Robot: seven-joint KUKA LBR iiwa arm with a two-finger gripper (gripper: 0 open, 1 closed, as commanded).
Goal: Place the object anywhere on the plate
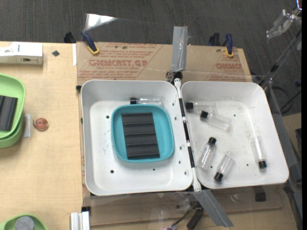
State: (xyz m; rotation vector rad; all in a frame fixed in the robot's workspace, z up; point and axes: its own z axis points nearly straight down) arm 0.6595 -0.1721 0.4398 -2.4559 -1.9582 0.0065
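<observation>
A teal square plate [165, 128] with a black ridged insert [140, 136] lies in the middle of the left white bin [96, 143]. Just behind the plate, against the bin's back wall, lies a clear vial with a black cap [145, 100]. In the right white bin [244, 97] several more clear black-capped vials lie scattered: one near the back left [214, 119], two side by side toward the front [207, 152] [223, 167], and one along the right side [258, 151].
A green dish [12, 128] holding a dark item sits at the far left of the wooden bench, with a small copper disc [41, 124] beside it and a white box [21, 54] behind. Cardboard [124, 61] with clamps lies behind the bins. A metal stand [283, 25] rises at top right.
</observation>
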